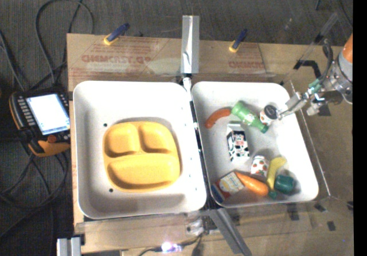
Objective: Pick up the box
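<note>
A small black-and-white patterned box (237,142) stands near the middle of the right bin (307,157). A second, flatter red-and-white box (228,184) lies at that bin's front left, against a carrot (253,185). My gripper (293,103) reaches in over the bin's upper right rim, angled down and to the left. Its tip is close to the round end (269,114) of a green bottle (248,114). The gripper is well to the upper right of the patterned box and apart from both boxes.
The right bin also holds an orange-red sausage (218,116), a spotted white cup (259,164), a yellow banana (277,165) and a green cup (285,183). A yellow divided tray (141,154) lies in the left bin (86,134). A tablet (45,113) sits left of the bench.
</note>
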Tool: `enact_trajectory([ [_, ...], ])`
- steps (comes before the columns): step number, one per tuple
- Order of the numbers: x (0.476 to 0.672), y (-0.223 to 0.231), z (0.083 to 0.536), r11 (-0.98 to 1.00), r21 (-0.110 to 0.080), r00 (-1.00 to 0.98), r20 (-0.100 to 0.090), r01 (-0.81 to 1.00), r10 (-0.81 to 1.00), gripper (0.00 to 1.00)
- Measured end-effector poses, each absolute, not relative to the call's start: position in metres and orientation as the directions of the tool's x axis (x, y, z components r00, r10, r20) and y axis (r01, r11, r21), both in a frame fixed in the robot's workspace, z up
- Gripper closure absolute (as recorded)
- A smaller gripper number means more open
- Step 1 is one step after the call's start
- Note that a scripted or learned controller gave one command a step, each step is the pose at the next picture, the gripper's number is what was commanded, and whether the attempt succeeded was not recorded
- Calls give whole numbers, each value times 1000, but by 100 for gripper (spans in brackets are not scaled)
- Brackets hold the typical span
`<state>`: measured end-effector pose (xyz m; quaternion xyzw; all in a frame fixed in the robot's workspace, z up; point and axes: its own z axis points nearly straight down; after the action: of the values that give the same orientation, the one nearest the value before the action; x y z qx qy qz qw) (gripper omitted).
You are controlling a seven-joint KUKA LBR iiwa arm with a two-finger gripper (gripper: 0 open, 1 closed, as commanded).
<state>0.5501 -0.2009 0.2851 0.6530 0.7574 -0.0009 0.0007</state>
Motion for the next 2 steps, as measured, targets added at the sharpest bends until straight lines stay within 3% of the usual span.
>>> enact_trajectory([
  [1, 511, -182, 121, 196, -3, -196, 3, 981, 981, 0],
  [2, 554, -192, 250, 177, -1, -177, -2, 984, 984, 0],
])
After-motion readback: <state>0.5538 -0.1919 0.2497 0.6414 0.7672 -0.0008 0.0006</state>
